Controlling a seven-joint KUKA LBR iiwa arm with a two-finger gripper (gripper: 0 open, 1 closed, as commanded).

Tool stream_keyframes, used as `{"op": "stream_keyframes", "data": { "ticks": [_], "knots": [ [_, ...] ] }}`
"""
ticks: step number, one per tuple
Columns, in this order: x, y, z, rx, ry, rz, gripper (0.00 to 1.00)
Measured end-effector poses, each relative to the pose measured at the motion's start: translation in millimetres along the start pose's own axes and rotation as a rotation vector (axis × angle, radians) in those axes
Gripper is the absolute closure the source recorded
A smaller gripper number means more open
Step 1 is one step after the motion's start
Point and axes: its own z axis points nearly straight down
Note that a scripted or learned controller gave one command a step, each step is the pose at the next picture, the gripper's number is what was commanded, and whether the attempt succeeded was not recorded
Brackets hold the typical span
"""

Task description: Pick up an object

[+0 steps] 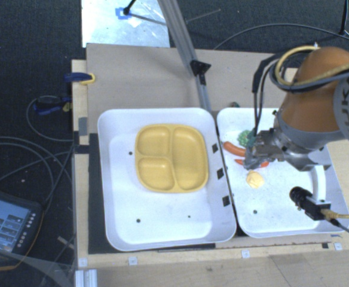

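Seemingly mid-attempt, the claw (255,158) hangs low over the carrot (234,148) in the right bin (282,223); whether it grips anything, I cannot tell.

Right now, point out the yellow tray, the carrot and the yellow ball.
Yellow tray (171,158), camera view, on the ridge between its compartments.
Carrot (233,149), camera view, on its middle.
Yellow ball (254,180), camera view, on its top.

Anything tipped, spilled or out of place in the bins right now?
Nothing stands out. The yellow plate lies flat in the left bin; the carrot, broccoli and yellow piece sit loose in the right bin.
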Motion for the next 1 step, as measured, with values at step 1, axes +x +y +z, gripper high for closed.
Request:
{"op": "stream_keyframes", "data": {
  "ticks": [1],
  "knots": [
    [53.6, 4.2, 15.8, 0.002, 0.0, -0.001, 1.0]
  ]
}}
